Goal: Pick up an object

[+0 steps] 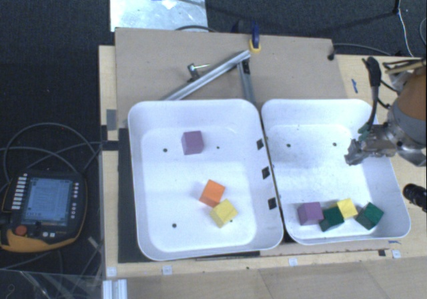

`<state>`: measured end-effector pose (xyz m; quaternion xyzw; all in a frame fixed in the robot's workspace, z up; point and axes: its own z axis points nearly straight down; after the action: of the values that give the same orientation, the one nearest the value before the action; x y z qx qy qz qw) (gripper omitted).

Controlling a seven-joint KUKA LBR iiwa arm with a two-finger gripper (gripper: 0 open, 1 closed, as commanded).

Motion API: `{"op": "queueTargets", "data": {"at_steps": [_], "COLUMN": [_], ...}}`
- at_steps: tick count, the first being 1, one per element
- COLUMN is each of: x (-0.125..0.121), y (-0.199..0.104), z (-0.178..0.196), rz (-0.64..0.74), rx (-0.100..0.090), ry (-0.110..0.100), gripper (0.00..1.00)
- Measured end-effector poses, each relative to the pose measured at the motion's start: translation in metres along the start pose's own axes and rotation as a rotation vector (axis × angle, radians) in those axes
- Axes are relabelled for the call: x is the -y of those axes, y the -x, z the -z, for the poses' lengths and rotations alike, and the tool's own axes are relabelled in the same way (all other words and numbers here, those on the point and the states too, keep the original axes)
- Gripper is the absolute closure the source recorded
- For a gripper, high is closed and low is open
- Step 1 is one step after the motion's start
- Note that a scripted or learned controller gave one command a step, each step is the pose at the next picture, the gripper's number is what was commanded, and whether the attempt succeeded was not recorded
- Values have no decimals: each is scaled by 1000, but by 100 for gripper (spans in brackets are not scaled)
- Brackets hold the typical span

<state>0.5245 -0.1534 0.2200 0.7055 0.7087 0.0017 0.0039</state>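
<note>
The left bin (143, 157) holds a purple cube (192, 142) near its back, an orange cube (212, 192) and a yellow cube (224, 213) touching each other toward the front. In the right bin (287, 117), along the front wall, lie a purple cube (309, 212), a dark green cube (331, 218), a small yellow cube (347, 208) and another green cube (369, 215). My gripper (355, 155) hangs over the right bin's right side, well above and behind those cubes, with nothing visible in it.
A metal bar (207, 76) lies on the brown board behind the bins. A teach pendant (43, 207) with cables sits on the floor at the left. The arm's body (410, 121) overhangs the right bin's right wall.
</note>
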Motion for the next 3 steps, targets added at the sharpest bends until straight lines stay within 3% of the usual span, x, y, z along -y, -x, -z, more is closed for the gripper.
{"op": "queueTargets", "data": {"at_steps": [1, 3], "x": [-2, -30], "y": [1, -94], "z": [54, 25], "rz": [1, 6], "rx": [0, -5], "ry": [0, -7], "gripper": [100, 100]}}
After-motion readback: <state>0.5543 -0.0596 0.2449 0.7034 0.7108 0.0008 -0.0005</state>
